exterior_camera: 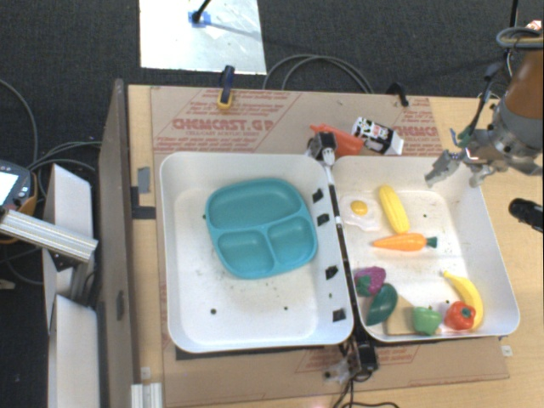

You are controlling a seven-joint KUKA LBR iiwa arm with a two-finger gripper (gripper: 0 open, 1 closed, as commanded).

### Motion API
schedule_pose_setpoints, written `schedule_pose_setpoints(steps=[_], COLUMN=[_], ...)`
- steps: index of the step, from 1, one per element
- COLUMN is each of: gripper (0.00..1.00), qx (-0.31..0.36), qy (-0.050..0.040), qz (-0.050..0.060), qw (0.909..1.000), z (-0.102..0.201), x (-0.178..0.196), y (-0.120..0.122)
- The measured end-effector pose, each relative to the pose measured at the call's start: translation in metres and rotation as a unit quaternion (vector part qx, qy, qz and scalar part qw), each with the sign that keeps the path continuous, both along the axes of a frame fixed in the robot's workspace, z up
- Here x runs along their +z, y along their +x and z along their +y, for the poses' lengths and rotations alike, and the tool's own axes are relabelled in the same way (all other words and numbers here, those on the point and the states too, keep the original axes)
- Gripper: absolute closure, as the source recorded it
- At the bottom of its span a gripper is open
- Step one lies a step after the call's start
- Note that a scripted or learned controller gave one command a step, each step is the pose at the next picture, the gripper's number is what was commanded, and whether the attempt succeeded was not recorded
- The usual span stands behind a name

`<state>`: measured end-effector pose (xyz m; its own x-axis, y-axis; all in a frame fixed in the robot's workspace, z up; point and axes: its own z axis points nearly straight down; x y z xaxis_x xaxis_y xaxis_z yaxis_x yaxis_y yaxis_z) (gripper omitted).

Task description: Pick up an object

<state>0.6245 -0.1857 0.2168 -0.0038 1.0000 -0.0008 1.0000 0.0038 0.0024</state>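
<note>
While the arm [520, 100] reaches in from the right, its hand [460, 166] hangs over the far right corner of the right bin [493, 253], above the rim and clear of every item. Two pale fingers [441, 167] are visible, spread apart with nothing between them.

The right bin holds the toy food. A fried egg [361, 211] lies near the bin's left wall, with a corn cob [392, 208] just beside it on the right. Below them a carrot [403, 242] lies crosswise, green tip to the right. Nearer the front sit purple grapes [371, 277] touching a dark green vegetable [382, 303], then a small green pepper [426, 319], a red tomato [460, 314], and a banana [465, 293] curving along the right side against the tomato.

The left bin [191, 253] holds a teal divided plate [260, 227] lying flat, slightly turned. Black clips [326, 219] run down the seam where the two bins meet.

On the bench [246, 117] behind the bins lie an orange tool [333, 138] and a small black-and-white carton [377, 135], touching.
</note>
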Motion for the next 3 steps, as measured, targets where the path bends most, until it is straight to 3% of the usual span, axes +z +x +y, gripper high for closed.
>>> schedule_pose_setpoints(steps=[1,2,3], gripper=[0.0,0.0,1.0], qx=[0.002,0.0,0.0], qy=[0.002,0.001,0.0004], qz=[0.004,0.002,-0.002], qw=[1.0,1.0,1.0], z=[0.03,0.057,0.056], x=[-0.119,-0.133,-0.121], y=[0.009,-0.024,-0.021])
